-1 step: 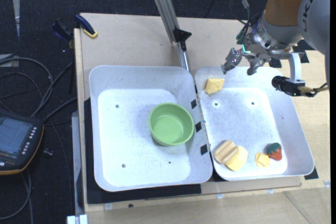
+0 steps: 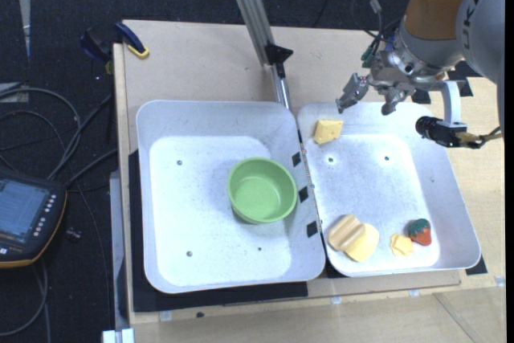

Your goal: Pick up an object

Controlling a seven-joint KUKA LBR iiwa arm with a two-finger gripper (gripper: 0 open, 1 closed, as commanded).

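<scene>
A small pale-yellow foam wedge [image 2: 328, 130] lies at the far left corner of the right shallow white bin [image 2: 440, 187], just below the end effector [image 2: 371, 99], whose two dark fingers are spread with nothing between them. Near that bin's front edge sit a pale-yellow ridged block [image 2: 352, 235], a small yellow chunk [image 2: 401, 245] and a red strawberry-like toy [image 2: 419, 231]. A green plastic bowl [image 2: 262, 189] stands upright in the left white bin [image 2: 177, 197] on the table [image 2: 201, 60].
</scene>
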